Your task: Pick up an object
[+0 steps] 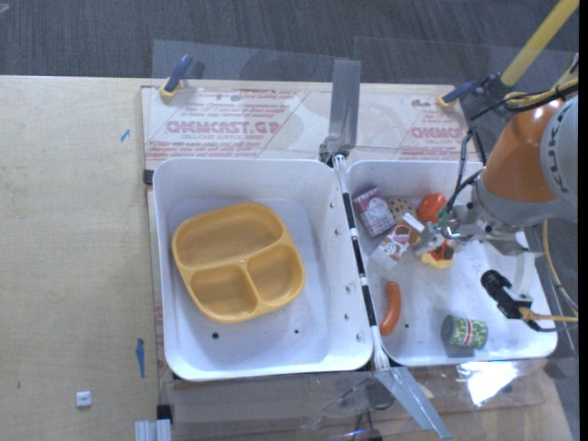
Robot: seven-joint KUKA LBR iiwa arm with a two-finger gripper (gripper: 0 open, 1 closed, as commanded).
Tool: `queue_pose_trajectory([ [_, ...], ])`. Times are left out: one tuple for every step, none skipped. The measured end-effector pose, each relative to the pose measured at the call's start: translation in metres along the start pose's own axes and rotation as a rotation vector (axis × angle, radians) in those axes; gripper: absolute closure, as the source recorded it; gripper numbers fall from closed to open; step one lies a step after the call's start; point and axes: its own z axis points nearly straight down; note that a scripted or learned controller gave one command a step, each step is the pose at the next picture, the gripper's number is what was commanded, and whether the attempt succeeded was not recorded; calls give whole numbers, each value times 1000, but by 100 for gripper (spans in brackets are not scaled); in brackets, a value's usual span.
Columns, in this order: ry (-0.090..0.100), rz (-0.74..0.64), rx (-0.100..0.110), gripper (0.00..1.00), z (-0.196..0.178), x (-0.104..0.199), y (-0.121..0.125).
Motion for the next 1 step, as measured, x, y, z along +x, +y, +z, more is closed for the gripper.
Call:
queue_pose_trajectory([
  [7,42,17,100,-96,55,-2],
])
